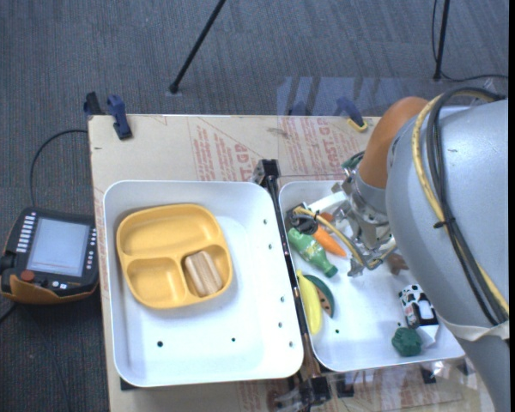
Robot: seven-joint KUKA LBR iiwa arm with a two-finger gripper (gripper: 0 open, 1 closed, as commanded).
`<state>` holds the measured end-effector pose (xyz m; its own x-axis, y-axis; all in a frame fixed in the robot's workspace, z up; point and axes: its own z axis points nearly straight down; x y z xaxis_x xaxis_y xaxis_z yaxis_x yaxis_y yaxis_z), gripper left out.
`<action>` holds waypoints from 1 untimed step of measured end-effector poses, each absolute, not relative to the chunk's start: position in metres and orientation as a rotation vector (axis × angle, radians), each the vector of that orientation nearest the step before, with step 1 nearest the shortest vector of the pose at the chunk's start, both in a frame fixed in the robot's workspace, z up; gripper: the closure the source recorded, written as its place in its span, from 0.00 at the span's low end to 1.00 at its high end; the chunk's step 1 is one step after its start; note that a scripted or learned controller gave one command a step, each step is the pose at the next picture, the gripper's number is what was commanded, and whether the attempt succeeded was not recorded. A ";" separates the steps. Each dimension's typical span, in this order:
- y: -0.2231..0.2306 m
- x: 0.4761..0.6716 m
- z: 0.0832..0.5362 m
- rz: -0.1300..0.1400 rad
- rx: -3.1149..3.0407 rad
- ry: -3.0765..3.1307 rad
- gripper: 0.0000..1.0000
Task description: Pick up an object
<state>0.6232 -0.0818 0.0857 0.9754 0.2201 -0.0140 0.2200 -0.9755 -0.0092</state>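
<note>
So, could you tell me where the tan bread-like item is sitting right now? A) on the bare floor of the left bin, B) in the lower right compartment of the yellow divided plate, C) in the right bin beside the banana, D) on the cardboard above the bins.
B: the tan bread-like item lies in the lower right compartment of the yellow divided plate, which sits in the left bin.

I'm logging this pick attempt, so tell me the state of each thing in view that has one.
gripper: low in the right bin, nothing seen between its fingers.
yellow tray: flat in the left bin, one compartment holding a tan piece.
green bottle: lying on its side.
banana: lying flat.
handheld screen: lit.
</note>
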 end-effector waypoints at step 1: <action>-0.080 0.625 0.099 0.021 -3.109 -0.359 1.00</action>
